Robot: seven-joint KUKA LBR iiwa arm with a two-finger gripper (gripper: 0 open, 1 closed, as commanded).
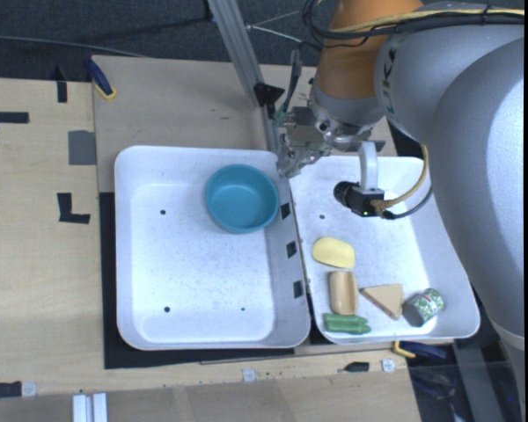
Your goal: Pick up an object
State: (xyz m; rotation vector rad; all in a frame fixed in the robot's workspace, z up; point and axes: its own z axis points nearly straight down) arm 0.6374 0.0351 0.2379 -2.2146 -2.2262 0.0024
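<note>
Light wooden bench (35, 262) bearing two shallow white plastic bins on a black mat (108, 280).

The left bin (141, 323) and right bin (449, 319) sit side by side, rims touching; black tape marks (68, 207) and a grey square patch (82, 147) dot the bare wood to their left.

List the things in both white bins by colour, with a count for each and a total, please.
Blue: 1, the bowl in the left bin
Yellow: 1, the oval piece
Tan: 2, the roll and the wedge
Green: 1, the pod
Silver-green: 1, the small can
Total: 6
</note>
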